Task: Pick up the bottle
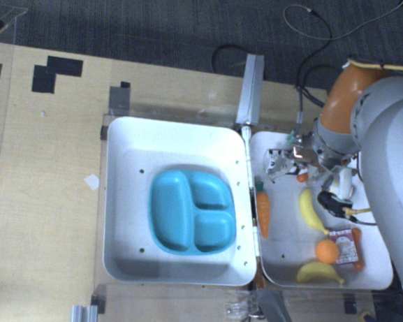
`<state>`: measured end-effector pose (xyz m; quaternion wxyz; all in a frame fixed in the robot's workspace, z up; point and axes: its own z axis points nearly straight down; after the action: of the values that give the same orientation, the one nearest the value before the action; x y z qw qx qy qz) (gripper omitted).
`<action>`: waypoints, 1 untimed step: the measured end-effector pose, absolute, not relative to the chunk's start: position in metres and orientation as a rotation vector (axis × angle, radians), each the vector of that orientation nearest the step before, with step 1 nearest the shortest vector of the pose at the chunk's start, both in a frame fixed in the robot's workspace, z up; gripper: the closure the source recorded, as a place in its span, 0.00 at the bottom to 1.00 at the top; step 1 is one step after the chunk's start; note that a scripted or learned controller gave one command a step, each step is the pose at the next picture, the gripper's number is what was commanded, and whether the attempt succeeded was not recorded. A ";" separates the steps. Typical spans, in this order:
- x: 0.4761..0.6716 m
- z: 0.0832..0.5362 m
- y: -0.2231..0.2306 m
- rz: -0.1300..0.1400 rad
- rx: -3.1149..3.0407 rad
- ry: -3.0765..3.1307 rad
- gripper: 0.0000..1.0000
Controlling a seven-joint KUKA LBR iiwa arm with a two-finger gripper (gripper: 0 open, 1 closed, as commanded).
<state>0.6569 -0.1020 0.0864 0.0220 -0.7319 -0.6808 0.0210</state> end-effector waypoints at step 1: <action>0.658 0.083 -0.178 0.051 -2.291 -2.051 0.00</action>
<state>0.6583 -0.1780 0.0826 0.0333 -0.7446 -0.6665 0.0166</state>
